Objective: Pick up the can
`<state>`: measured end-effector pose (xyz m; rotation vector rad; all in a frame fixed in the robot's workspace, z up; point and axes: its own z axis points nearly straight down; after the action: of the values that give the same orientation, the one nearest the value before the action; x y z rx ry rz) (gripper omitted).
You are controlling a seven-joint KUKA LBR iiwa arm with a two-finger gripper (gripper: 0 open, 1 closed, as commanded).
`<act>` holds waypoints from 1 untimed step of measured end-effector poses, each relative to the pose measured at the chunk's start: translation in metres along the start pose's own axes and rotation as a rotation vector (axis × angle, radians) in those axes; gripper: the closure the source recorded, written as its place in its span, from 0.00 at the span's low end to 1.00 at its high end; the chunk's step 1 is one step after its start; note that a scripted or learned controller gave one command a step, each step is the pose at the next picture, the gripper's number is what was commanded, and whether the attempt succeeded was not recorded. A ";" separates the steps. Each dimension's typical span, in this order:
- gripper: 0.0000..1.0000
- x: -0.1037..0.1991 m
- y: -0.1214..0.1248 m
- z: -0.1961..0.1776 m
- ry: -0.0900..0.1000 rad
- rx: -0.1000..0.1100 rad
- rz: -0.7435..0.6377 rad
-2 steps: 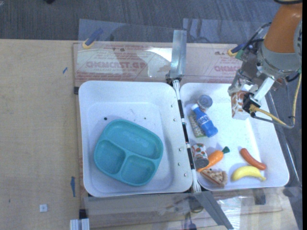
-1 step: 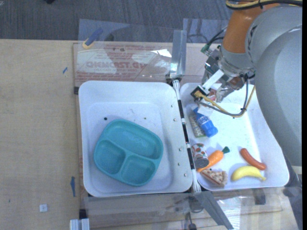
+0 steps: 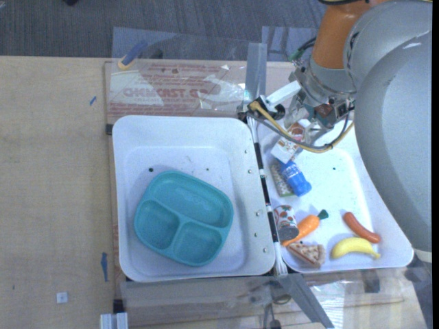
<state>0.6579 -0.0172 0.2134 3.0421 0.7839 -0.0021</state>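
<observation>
A small can (image 3: 285, 219) with a red and white label lies in the right bin (image 3: 343, 177), near its left wall, just left of the carrot (image 3: 306, 227). My gripper (image 3: 302, 126) hangs over the far left part of that bin, well beyond the can and apart from it. A small red and white thing (image 3: 297, 129) shows right at the gripper's tip; I cannot make out what it is or whether it is held. Cables and the wrist hide the fingertips.
A blue bottle (image 3: 295, 179) lies just below the gripper, with a flat greenish packet (image 3: 279, 179) beside it. A pizza slice (image 3: 307, 253), banana (image 3: 354, 249) and sausage (image 3: 361, 227) lie at the bin's near end. The left bin (image 3: 137, 142) holds a teal divided plate (image 3: 182, 216).
</observation>
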 end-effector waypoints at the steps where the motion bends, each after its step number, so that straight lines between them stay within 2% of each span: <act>1: 1.00 0.008 -0.034 -0.033 0.000 0.000 0.066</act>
<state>0.6482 0.0161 0.2466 3.0661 0.6831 -0.0012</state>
